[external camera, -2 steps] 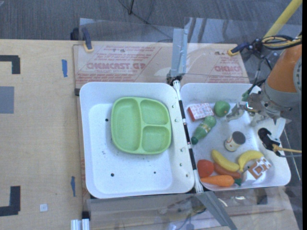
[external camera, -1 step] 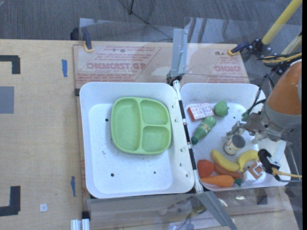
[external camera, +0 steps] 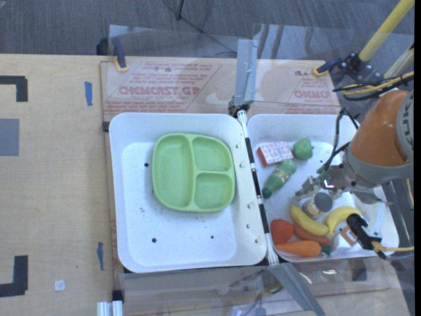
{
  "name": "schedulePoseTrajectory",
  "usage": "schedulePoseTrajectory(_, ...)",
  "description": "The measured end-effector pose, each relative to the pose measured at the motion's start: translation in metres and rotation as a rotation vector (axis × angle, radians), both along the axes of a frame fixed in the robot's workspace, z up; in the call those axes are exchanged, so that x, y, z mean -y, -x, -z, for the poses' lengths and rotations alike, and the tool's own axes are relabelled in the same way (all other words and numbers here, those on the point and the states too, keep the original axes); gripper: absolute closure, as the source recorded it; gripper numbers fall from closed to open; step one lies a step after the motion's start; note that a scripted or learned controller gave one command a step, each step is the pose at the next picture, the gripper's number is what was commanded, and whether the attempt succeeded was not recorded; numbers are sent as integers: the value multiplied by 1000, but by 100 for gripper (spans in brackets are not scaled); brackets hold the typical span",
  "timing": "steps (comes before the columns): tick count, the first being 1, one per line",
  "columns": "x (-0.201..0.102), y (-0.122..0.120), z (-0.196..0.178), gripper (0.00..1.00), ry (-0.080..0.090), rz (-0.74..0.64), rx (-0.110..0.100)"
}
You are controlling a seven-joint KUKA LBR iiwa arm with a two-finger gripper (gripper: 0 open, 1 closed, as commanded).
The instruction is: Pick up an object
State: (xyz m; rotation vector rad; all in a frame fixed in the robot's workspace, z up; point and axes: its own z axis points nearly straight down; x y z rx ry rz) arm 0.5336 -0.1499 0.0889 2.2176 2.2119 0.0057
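Cannot tell whether the fingers are apart or together: gripper (external camera: pixel 320 188) low over the middle of the right bin (external camera: pixel 262 125), metal parts blurred against the clutter, nothing clearly seen between them. Just below it, a small brown-capped jar (external camera: pixel 321 203), then a yellow banana (external camera: pixel 309 220) lying long axis slanted from upper left down to lower right, a second banana (external camera: pixel 341 217) curled beside it. Crowded along the bin's near edge: a red tomato-like piece (external camera: pixel 282 230) and an orange carrot (external camera: pixel 299 248) lying nearly level, tip toward the right. More open toward the bin's far side: a green bottle (external camera: pixel 278 178) slanted, cap end toward lower left, a red and white packet (external camera: pixel 274 153) with print too small to read, a green round fruit (external camera: pixel 302 149). Across the divider, left bin (external camera: pixel 131 242) with wide bare floor around a green sectioned plate (external camera: pixel 193 172). Behind the bins, cardboard (external camera: pixel 164 84) printed in red, apparently "CHEMCAST GP". Grey arm with orange band (external camera: pixel 385 137) over the right bin's right rim.
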Motion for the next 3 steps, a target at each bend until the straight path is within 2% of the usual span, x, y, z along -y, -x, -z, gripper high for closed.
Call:
schedulePoseTrajectory(1, 3, -1, -11, 100, 5, 3, 5)
schedulePoseTrajectory(2, 3, -1, -11, 0, 5, 3, 5)
schedulePoseTrajectory(3, 35, 33, 0, 0, -1, -31, 1)
